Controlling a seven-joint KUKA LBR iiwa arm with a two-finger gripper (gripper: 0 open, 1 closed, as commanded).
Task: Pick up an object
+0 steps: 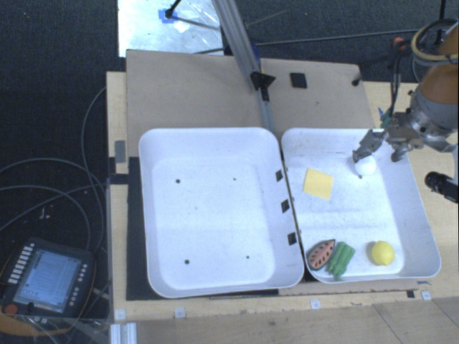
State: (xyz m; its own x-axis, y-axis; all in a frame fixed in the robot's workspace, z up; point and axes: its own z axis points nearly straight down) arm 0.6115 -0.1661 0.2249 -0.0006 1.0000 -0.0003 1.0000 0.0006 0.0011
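- In the right bin (412, 213), a smooth white tray with rounded corners, lie a flat yellow square (318, 183), a small white ball (366, 166), a ribbed orange-brown oval (320, 254), a knobbly green piece (341, 257) and a round yellow lemon (382, 253).
- The metal gripper (380, 147) hangs over the far right part of that bin; one finger tip is just above the ball, with the ball seemingly not clamped. How wide the claw stands I cannot tell.
- The left bin (154, 192) has a matte, speckled floor.

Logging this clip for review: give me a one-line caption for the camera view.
Gripper at a white ball in the right bin, beside a yellow block.
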